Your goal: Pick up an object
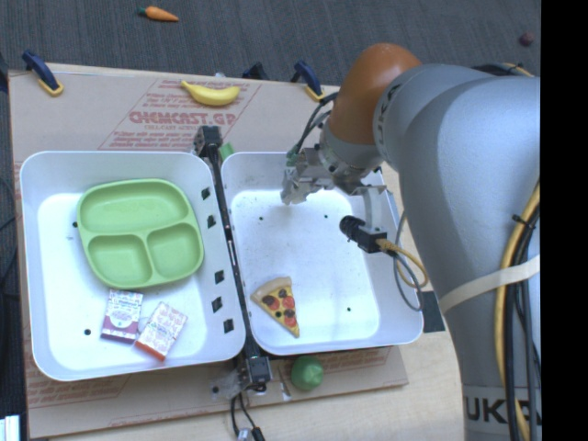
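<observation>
While the gripper (294,191) hovers over the right bin's (397,324) far edge, I can't tell its state; I see nothing held. Nearest candidate, the pizza slice (278,304), lies untouched near the front wall. Pick not begun: approach, descent, grasp, lift all remain

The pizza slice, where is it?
The pizza slice lies in the right bin, near its front left corner, close to the divider between the bins. A green ball sits just outside, in front.
</observation>
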